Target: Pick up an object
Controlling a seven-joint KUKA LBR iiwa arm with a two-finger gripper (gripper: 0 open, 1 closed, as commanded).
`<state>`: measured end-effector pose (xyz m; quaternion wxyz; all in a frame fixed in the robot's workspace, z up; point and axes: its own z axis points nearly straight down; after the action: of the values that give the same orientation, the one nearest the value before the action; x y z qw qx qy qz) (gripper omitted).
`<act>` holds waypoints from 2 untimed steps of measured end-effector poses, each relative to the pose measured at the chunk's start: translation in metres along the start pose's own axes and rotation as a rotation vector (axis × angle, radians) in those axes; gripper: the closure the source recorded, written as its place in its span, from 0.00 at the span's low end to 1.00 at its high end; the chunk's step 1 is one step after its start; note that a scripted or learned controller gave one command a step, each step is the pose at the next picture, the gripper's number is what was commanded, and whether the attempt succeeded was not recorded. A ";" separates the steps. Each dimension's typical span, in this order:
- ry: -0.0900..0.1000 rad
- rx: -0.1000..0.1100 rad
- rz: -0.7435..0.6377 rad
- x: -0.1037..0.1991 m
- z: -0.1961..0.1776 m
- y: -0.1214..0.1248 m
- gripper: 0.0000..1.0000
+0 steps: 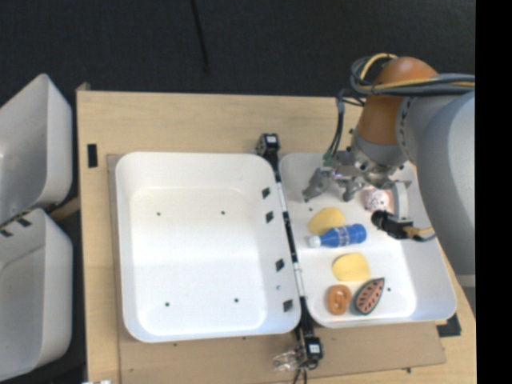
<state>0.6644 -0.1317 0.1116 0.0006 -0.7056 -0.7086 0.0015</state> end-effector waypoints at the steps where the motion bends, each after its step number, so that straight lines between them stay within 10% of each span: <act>1: -0.003 -0.016 0.005 -0.010 0.005 -0.058 0.00; 2: -0.002 -0.012 0.000 -0.005 0.007 0.025 0.00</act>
<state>0.6893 -0.1368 0.1045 -0.0041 -0.7055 -0.7087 -0.0020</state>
